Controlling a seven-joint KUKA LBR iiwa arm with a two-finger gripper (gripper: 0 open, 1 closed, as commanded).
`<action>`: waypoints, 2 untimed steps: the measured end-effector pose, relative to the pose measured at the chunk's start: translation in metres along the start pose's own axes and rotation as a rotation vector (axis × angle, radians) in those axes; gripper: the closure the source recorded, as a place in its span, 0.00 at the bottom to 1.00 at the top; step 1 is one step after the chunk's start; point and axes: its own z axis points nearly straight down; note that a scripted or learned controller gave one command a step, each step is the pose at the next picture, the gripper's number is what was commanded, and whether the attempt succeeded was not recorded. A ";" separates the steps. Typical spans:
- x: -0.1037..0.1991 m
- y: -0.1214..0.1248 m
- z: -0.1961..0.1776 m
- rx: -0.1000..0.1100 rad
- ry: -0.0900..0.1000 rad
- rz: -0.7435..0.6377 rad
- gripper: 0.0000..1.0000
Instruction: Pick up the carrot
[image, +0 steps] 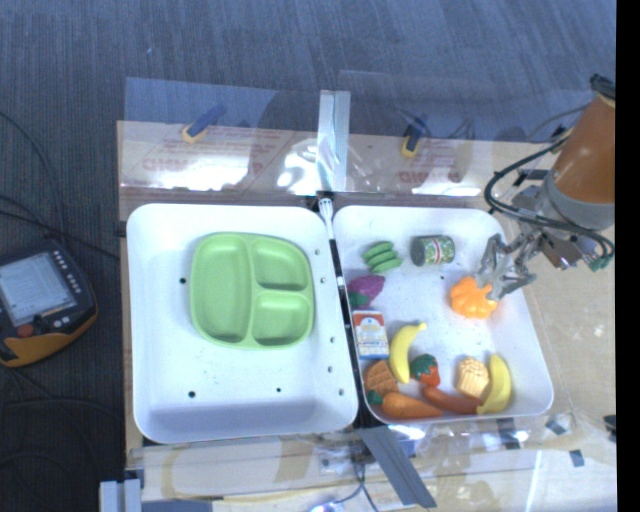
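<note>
The carrot (404, 406), orange and tapered, lies flat along the front wall of the right bin (530, 340), beside a brown waffle-like toy (379, 377). My gripper (505, 268) hangs at the bin's right side, well behind the carrot. It is open, its fingers pointing down-left just over an orange pepper toy (472, 298). Nothing sits between the fingers.
Around the carrot crowd a reddish sausage (452, 401), a strawberry (427, 368), two bananas (403, 350) (497, 384) and a corn piece (471, 376). Farther back lie a carton (371, 333), an eggplant (366, 288), a green pod (380, 255) and a can (433, 250). A green divided plate (252, 289) fills the left bin (160, 380).
</note>
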 end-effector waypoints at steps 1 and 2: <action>0.036 0.020 0.091 -0.008 0.007 0.050 1.00; -0.004 -0.001 0.089 -0.004 0.006 0.431 1.00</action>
